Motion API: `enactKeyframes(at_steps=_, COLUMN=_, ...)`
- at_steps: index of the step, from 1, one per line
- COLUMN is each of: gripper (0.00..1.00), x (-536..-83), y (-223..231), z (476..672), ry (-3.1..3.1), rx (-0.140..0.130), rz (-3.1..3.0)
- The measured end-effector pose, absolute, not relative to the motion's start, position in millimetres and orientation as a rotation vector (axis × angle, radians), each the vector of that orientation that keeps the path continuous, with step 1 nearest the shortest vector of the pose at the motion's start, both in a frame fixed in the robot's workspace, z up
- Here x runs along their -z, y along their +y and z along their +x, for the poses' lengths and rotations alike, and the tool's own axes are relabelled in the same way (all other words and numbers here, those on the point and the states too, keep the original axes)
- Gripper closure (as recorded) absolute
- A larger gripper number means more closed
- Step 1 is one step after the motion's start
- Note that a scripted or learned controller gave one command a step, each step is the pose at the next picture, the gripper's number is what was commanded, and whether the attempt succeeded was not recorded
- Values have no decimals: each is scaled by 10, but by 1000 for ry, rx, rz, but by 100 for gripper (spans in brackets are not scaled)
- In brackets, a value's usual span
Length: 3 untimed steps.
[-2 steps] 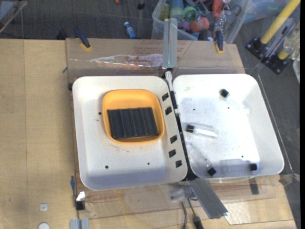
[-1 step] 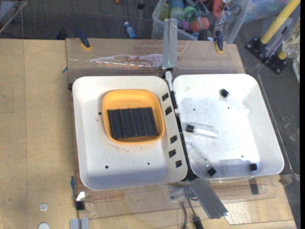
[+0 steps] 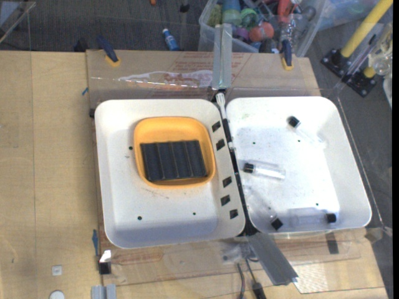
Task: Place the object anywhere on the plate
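The dark ribbed block (image 3: 173, 161) lies flat on the orange plate (image 3: 144, 133), its long axis running along the plate's width, from the left bin's left wall toward the divider between the bins. It covers most of the plate's floor and sits toward the plate's near edge. The plate rests in the left bin (image 3: 118, 217), toward its far half. So the object looks already placed, as far as I can judge.

Where the pincer stands, how far open it is, and which way the block lies from it, I cannot tell.

Counts: one block, one plate, two bins. The right bin (image 3: 349, 192) holds what seem to be three clear tubes with dark caps, though their outlines are faint.
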<state>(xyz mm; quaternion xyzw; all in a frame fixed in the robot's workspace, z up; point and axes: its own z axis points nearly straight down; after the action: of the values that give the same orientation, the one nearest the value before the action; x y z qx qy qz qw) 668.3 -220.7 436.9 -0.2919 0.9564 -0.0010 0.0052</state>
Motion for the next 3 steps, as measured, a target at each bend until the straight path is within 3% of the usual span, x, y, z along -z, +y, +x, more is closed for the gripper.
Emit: enactKeyframes(at_steps=3, gripper=100, x=-4364, y=-2210, z=6680, ry=2532, rx=3, rz=-1845)
